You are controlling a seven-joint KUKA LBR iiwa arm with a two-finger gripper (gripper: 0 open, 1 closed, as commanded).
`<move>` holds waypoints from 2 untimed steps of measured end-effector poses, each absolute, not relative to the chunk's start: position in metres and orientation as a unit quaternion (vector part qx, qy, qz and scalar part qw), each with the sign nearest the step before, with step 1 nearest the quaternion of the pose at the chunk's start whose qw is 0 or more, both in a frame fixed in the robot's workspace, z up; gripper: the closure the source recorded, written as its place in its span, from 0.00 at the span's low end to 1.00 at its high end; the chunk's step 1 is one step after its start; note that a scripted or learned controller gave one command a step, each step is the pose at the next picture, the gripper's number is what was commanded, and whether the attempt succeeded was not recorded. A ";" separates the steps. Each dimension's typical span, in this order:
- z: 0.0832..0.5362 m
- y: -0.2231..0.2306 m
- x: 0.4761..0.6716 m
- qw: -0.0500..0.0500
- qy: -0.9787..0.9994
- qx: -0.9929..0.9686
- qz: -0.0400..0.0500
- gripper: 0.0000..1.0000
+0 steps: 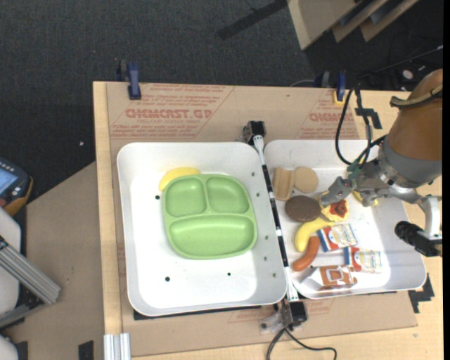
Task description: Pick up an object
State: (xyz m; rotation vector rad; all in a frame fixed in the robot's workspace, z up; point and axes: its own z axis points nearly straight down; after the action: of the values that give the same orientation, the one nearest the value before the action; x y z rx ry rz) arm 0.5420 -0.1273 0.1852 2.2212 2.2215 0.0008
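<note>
diagonally, banana (312, 233) tip toward hotdog (304, 259)

Dark grey carpet (56, 42) is covering the floor around the surface (211, 112), which is showing a brown sheet with red lettering. Two blue clamps (131, 76) are gripping its far edge. A pale wooden piece (337, 21) is sitting at the top right.

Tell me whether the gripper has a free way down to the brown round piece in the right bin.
Probably yes. The gripper hangs just right of the brown round piece, which lies uncovered. The banana and the tan disc crowd its edges, so a slip is possible.
</note>
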 end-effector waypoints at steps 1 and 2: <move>0.087 -0.095 0.561 0.009 0.708 0.706 0.002 0.00; 0.091 -0.098 0.553 0.008 0.708 0.706 0.005 0.00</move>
State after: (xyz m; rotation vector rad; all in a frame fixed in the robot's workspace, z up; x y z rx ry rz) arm 0.5531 -0.0980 0.0910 2.2077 2.2118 0.0171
